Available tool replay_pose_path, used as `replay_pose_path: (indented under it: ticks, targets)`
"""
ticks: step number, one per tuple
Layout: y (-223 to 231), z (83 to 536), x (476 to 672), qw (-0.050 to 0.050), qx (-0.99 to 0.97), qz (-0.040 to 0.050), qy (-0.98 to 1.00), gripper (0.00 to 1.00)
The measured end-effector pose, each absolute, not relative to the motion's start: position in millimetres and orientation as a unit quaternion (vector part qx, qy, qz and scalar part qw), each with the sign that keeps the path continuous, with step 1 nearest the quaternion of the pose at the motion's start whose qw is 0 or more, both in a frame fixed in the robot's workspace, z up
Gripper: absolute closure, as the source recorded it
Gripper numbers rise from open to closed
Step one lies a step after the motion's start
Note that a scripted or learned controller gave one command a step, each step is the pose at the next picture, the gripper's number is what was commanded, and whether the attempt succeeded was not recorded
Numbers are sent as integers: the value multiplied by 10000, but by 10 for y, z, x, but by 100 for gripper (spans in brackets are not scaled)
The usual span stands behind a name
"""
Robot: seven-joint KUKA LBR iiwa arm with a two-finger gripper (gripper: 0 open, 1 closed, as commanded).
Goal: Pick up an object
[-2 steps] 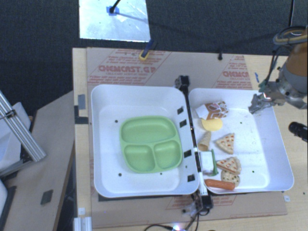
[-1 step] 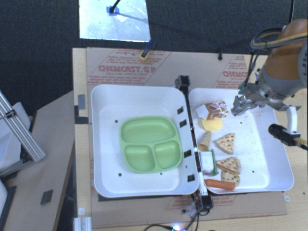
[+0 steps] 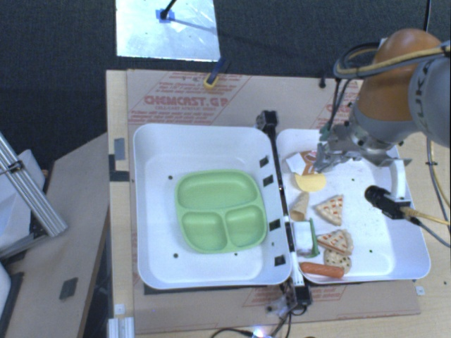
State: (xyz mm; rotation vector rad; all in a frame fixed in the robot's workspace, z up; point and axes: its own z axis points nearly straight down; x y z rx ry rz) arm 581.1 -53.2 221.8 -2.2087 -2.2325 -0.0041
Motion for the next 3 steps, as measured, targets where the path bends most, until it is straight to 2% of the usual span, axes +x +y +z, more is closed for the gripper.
replay_pose_path:
  ticks: [1,2,3]
  targets:
    - [-41,2148,5761,4,-7035,-8,-7107,100]
    - [363,2160,5812,-2,-7040,-12,-7102,100]
    - [381,2350,5746,-5,-7048,-12,-7094,100]
